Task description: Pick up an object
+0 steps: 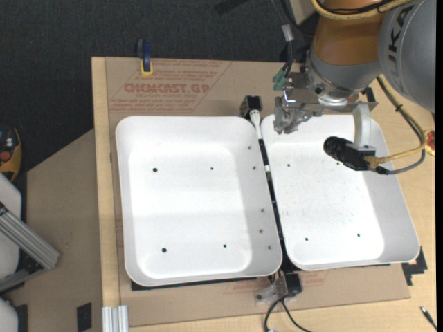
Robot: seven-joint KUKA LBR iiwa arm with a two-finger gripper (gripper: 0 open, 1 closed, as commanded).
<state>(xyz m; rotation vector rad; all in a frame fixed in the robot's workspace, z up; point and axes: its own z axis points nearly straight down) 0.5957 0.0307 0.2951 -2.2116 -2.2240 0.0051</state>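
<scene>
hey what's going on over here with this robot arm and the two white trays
A grey and orange arm reaches in from the right, its gripper down at the far left corner of the right bin. Its job is to pick up an object, but nothing shows between its fingers, and I can't make out any loose object in that bin or the left bin. Both bins sit side by side on a cardboard sheet.

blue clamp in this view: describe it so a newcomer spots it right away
Start from the brown board that lies under the two white bins. Follow its far edge toward the left corner, above the left bin: the blue clamp grips that edge beside the red printed lettering. It is the one blue and yellow thing on the bench.
</scene>
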